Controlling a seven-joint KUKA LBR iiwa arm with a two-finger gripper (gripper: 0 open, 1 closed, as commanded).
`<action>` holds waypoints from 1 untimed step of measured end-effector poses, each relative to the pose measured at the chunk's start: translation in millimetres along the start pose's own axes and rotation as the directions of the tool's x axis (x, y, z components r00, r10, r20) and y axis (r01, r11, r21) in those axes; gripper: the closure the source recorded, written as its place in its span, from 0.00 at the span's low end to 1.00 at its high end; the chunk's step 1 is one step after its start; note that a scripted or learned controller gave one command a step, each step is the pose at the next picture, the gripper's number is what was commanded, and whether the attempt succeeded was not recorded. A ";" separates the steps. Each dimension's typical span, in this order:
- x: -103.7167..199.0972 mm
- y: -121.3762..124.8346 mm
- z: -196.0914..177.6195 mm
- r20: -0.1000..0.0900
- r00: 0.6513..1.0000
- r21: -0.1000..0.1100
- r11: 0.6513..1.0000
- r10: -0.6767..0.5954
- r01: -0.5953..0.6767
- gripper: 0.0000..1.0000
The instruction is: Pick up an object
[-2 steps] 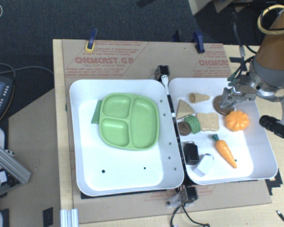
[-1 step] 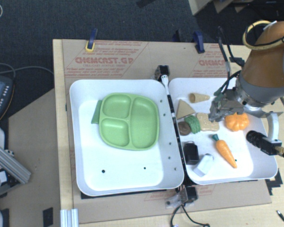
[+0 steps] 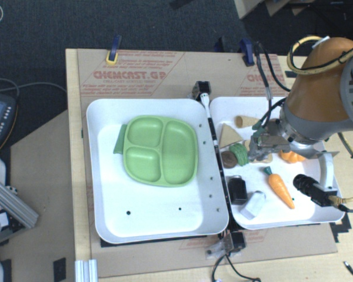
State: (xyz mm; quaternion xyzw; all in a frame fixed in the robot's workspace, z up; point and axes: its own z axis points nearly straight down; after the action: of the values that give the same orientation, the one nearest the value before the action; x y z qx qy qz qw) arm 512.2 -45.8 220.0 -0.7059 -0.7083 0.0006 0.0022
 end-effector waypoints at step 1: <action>30.0 -28.5 5.8 0.000 1.000 0.001 1.000 0.001 -0.001 1.00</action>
State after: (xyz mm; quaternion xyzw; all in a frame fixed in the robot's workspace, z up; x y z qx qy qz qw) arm 483.6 -15.8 214.4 -0.7062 -0.7080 0.0008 0.0026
